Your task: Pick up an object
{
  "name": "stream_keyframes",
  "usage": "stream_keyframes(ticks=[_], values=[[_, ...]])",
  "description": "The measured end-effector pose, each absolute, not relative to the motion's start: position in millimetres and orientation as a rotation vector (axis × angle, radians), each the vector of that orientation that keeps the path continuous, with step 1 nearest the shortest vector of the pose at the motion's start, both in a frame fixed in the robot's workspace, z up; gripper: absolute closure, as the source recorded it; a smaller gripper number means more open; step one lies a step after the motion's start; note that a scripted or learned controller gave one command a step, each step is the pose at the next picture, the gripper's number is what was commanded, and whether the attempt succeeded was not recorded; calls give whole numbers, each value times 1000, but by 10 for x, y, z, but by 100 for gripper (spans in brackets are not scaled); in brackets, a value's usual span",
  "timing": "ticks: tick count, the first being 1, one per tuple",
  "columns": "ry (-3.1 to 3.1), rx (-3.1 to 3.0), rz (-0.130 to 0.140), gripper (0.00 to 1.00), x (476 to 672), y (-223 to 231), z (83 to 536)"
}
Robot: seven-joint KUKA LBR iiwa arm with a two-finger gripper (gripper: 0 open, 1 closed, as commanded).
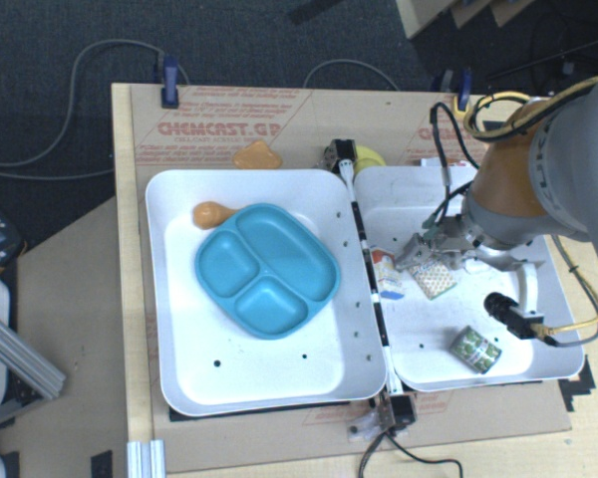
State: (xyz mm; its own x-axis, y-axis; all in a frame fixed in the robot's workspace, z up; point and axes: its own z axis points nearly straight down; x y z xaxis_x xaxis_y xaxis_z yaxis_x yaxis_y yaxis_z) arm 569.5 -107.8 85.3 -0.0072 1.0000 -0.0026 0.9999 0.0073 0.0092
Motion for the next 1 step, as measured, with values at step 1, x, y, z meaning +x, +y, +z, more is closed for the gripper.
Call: stream_keyframes(ticks=[1], values=[[2220,2216,1,100,5659,-1106,948]])
